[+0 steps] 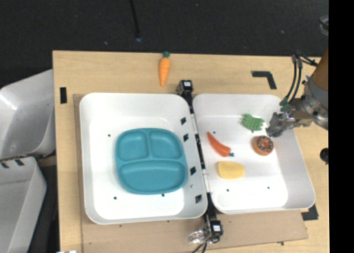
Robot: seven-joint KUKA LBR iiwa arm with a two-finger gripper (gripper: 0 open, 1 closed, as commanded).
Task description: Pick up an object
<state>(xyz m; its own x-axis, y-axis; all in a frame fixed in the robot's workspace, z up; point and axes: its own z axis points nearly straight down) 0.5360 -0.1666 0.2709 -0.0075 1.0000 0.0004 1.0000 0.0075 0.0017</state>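
At the right of the frame, the gripper (275, 126) hung over the right bin (287, 191).
Whether it was clenched could not be told. Around it lay a green piece (252, 121), a round brown object (263, 145), a red pepper (218, 144) and a yellow piece (230, 170); a carrot (164, 69) lay on the bench (110, 69).

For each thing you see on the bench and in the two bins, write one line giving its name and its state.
Blue divided plate: flat in left bin.
Carrot: lying on bench, outside bins.
Red pepper: lying in right bin.
Yellow piece: lying in right bin.
Green piece: lying in right bin.
Round brown piece: in right bin, below gripper.
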